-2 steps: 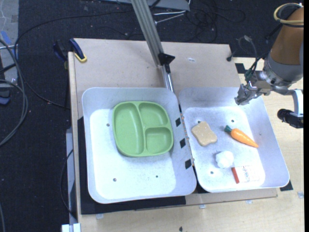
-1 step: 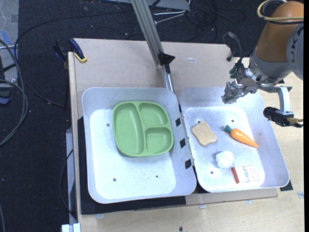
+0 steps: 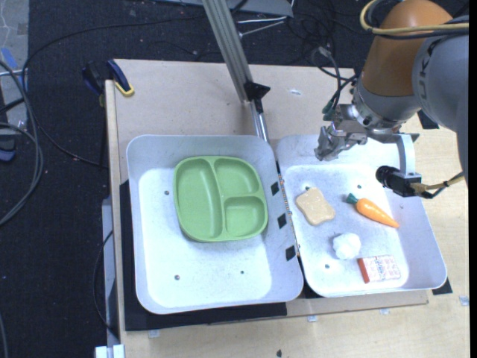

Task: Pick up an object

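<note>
On one tan bench (image 3: 186,88) across the middle of the frame, two white bins side by side. At the upper right, one grey arm (image 3: 417,51) with an orange band, reaching in and ending in one gripper (image 3: 328,148), poised over the upper left corner of the right bin (image 3: 421,263), above bare white floor, with nothing seen in its grasp. Impossible to tell from here whether spread apart or drawn together. In the left bin (image 3: 209,274), one green plate (image 3: 220,198) with three compartments, lying flat at centre left of the frame. In the right bin, four small things: one orange carrot (image 3: 375,212) right of centre, lying slantwise; one tan slice of bread (image 3: 315,206) to its left and apart from it; one red-and-white box (image 3: 380,268) at the lower right, near the bin's lower rim; one white ball (image 3: 346,245) between bread and box, near the box. Judged from this: approach stage, nothing picked yet, no target plainly settled. Nearest candidate: the slice of bread, below and slightly left of the gripper in the frame. Probably needed next: shifting down-frame over one chosen thing, lining up across its narrow side, descending, closing, lifting. Possible trouble with the ball: rolling off under a glancing touch.
</note>
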You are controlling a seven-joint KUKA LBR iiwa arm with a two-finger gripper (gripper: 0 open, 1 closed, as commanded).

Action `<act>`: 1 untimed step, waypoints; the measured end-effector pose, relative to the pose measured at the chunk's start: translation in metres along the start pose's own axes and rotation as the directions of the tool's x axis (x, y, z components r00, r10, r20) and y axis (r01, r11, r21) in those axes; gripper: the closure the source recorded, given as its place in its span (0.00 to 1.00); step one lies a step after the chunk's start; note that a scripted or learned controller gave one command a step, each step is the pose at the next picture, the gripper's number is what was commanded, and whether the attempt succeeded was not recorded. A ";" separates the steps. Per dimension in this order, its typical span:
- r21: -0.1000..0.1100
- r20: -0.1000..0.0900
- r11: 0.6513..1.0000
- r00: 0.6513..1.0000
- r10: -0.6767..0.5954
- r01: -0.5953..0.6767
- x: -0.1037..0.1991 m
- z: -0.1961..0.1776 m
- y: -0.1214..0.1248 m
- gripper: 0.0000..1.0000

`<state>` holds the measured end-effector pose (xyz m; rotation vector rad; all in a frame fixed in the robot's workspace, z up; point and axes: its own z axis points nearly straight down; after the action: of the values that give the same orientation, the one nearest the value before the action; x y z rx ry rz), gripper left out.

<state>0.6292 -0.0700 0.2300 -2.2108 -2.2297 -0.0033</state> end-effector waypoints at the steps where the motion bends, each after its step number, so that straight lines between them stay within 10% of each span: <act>1: -0.001 0.001 1.000 1.000 0.001 -0.001 0.049 -0.009 -0.002 1.00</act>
<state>0.6264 -0.0210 0.2389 -2.2124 -2.2298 -0.0037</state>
